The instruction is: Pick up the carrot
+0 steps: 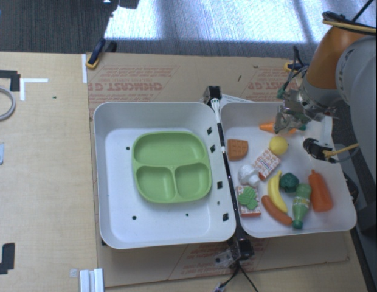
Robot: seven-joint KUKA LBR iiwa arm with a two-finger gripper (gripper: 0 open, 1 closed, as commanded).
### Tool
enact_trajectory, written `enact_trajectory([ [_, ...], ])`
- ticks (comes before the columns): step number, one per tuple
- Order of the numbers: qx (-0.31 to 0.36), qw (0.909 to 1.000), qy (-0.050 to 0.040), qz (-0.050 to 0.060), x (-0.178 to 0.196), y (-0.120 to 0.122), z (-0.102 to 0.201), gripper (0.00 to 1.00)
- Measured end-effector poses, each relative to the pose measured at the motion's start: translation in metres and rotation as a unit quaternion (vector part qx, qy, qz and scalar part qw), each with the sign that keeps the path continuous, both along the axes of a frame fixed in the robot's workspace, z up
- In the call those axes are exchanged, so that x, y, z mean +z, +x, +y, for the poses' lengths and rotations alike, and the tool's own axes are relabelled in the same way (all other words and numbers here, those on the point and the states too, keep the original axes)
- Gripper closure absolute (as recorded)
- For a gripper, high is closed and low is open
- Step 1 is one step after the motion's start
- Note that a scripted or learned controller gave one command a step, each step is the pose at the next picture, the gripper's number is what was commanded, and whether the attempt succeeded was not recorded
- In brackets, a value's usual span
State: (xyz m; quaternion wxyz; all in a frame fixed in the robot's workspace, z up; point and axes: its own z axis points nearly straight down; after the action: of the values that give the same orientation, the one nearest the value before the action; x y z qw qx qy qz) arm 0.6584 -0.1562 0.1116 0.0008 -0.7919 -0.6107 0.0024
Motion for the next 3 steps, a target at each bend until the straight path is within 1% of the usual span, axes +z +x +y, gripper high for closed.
enact_trajectory([
  [1,0.000,1.0000,0.0000,0.000,0.000,0.000,0.000,0.00],
  [2,0.217,0.9762,0.0014,-0.001,-0.019,0.000,-0.018,0.00],
  [3,0.215,0.9765,0.0015,0.000,-0.010,0.000,-0.018,1.00],
])
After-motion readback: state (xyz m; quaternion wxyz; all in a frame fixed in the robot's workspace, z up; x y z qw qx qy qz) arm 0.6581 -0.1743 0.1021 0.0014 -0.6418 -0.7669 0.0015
